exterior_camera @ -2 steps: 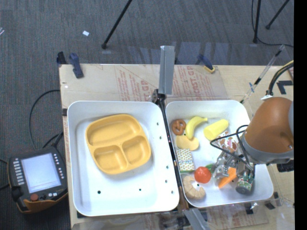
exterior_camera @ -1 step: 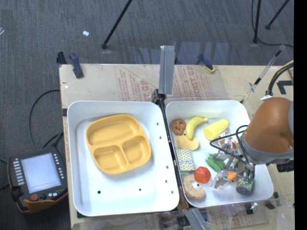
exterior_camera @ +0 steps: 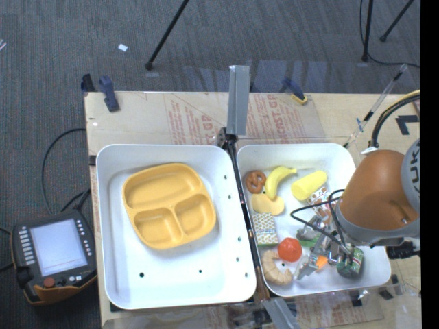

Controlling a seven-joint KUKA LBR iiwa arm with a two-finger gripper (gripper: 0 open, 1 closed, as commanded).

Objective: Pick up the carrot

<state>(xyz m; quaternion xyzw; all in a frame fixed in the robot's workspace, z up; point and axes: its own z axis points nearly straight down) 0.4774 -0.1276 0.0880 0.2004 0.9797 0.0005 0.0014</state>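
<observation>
Reaching into the right bin (exterior_camera: 343, 157), the gripper (exterior_camera: 317, 258) hangs low beside the tomato (exterior_camera: 289, 249); a small orange carrot (exterior_camera: 321, 260) shows between its fingers, apparently clamped there.

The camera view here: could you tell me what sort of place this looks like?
Probably a robotics lab test bench. Two shallow white plastic bins sit on a plywood bench, a grey handheld teach pendant lies on dark carpet, and black tripod legs stand behind.
</observation>
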